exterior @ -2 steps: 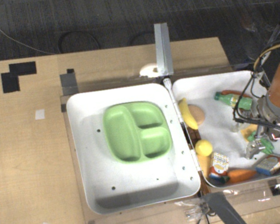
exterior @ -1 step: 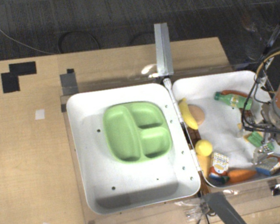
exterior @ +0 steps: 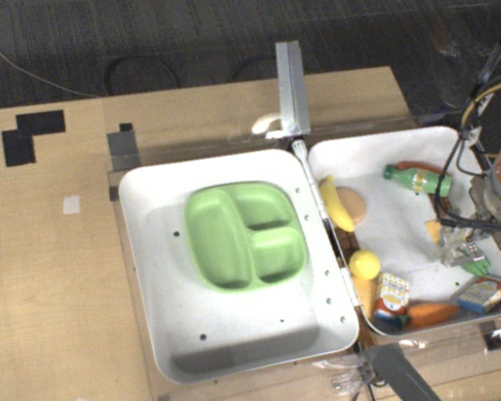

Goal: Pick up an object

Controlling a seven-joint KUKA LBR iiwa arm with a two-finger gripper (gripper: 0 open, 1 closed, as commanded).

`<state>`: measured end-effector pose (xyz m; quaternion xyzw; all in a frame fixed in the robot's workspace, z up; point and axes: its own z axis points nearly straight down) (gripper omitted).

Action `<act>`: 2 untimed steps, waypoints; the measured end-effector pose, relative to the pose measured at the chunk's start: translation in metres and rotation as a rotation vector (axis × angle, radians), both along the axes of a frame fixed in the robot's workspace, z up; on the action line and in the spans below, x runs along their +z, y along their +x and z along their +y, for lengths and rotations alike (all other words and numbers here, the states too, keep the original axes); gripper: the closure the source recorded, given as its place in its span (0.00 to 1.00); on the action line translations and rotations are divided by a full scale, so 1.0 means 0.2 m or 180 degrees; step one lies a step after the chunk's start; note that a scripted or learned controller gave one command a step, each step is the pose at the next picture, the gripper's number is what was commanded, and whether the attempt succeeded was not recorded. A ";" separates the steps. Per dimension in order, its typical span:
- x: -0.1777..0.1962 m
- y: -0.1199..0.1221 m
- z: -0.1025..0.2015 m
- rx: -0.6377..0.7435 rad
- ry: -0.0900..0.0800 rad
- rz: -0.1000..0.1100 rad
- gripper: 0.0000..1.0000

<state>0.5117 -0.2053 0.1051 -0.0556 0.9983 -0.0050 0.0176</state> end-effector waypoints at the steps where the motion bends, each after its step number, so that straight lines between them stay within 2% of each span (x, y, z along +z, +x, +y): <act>1: 0.00 0.00 0.00 0.0000 0.0001 0.0003 0.00; 2: -0.07 -0.01 0.00 -0.0175 0.0021 0.0066 0.00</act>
